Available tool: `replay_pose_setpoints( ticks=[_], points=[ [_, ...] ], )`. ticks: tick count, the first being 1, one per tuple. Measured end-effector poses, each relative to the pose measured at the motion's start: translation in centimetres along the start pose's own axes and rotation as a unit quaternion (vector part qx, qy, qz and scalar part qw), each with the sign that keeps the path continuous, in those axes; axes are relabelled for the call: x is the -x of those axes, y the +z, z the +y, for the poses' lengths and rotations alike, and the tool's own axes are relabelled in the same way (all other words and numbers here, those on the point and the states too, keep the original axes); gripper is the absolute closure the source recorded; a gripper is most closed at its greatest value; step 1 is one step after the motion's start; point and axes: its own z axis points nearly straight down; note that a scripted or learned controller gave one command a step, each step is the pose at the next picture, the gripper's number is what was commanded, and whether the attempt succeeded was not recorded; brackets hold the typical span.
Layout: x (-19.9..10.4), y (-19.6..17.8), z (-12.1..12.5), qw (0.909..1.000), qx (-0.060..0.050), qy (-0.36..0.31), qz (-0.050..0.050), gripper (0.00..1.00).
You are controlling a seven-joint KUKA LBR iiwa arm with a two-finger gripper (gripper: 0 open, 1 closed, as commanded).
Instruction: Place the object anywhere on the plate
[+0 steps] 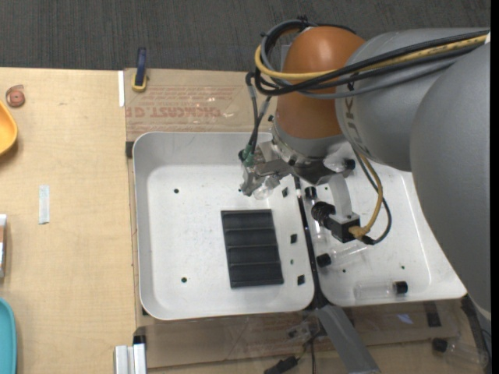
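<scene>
The arm [405, 92], grey with its orange band [316, 72], occupied the upper right of the camera view and reached down over the boundary between the two bins. The left bin [156, 232] carried a black ribbed slab [251, 248] lying flat near its centre-right; this was judged to be the plate, though the identification is uncertain. The right bin [421, 240] showed a small dark item [400, 287] near its front edge, too small to identify.

The gripper [256, 184] hung at the left bin's back, just behind the slab, apparently positioned for a descent. Whether the pincer stood apart or together could not be told, the wrist hardware masking it. Nothing could be confirmed between its tips, and the task object's location could not be established; nothing rested on the slab.
</scene>
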Motion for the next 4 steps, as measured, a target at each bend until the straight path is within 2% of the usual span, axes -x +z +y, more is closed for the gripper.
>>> replay_pose_setpoints(
  ticks=[1,2,3,4],
  points=[
    [1.6,-1.8,0.8,0.9895,0.0,-0.145,0.0,1.0],
    [0.5,-1.0,6.1,0.996,0.001,-0.089,0.0,1.0],
    [-4.5,-10.8,6.5,0.9763,0.002,-0.216,-0.001,1.0],
    [-7.6,-8.6,9.0,0.9646,0.001,-0.264,-0.001,1.0]
  ],
)
